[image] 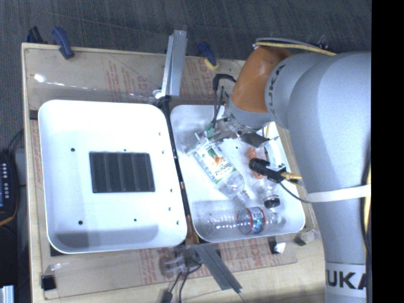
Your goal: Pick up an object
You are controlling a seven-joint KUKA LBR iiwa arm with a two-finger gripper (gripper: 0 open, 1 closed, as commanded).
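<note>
Grey arm (315,118), 2 clear bottles (218,164), 2 white bins (57,125)

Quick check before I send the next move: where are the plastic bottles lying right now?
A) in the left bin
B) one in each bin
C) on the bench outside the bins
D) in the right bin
D: both plastic bottles, the labelled one and the clear one along the near wall, lie in the right bin, under the arm; the left bin shows just a dark grate.
</note>
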